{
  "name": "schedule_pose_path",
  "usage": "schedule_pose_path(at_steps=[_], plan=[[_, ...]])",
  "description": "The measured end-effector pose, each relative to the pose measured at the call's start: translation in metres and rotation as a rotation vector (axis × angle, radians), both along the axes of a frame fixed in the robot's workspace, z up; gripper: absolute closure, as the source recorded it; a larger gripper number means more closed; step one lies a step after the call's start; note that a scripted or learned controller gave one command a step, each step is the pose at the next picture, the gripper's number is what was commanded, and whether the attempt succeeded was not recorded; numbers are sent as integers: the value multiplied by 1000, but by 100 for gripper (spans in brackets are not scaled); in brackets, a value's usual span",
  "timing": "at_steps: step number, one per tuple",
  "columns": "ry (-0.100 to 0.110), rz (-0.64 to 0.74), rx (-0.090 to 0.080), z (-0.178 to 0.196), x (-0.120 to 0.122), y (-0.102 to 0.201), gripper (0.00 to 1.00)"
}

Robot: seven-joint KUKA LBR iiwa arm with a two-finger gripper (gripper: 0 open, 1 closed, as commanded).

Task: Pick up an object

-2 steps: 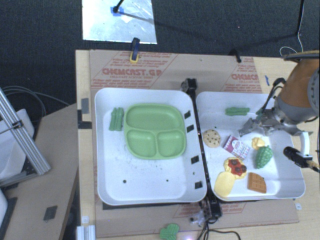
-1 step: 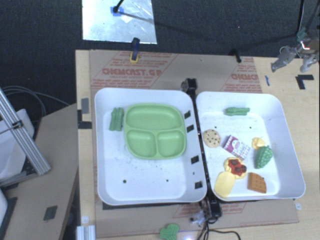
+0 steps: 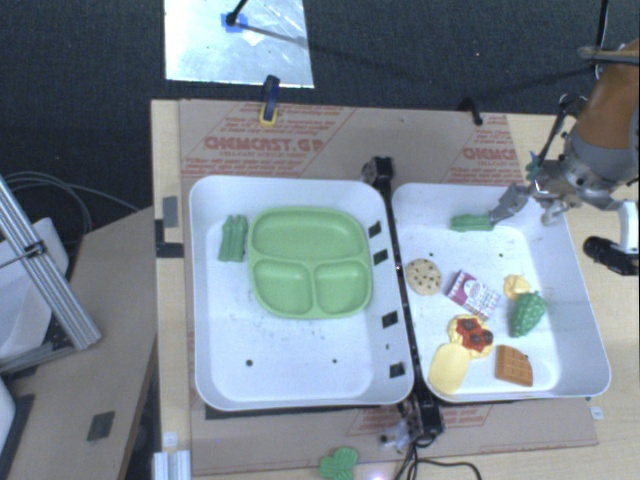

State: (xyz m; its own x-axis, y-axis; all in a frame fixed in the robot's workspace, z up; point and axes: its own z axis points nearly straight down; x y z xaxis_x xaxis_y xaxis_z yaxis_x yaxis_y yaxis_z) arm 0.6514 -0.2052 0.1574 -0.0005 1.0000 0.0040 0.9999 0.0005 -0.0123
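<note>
My gripper [image 3: 526, 210] hangs over the far right corner of the right bin [image 3: 585, 340], fingers spread open with nothing between them. Its left fingertip [image 3: 503, 208] is just beside a small flat green piece [image 3: 469, 223] lying on the bin floor; I cannot tell if they touch. Further forward in that bin lie a chocolate-chip cookie [image 3: 423, 276], a pink-and-white packet [image 3: 472, 293], a small yellow piece [image 3: 516, 286], a green broccoli [image 3: 527, 313], a red-and-yellow pizza-like piece [image 3: 472, 335], a pale yellow lump [image 3: 450, 368] and a brown waffle [image 3: 513, 365].
The left bin [image 3: 210, 358] holds a green divided plate [image 3: 308, 263] and a bundle of green beans [image 3: 233, 238]. A black divider [image 3: 395, 298] runs between the bins. A green toy [image 3: 340, 461] lies outside at the front edge of the bench.
</note>
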Motion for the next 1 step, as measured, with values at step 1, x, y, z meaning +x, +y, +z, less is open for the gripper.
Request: schedule_pose_path(at_steps=[1], plan=[[-5,-3,-2,-78,-77,-1,0]])
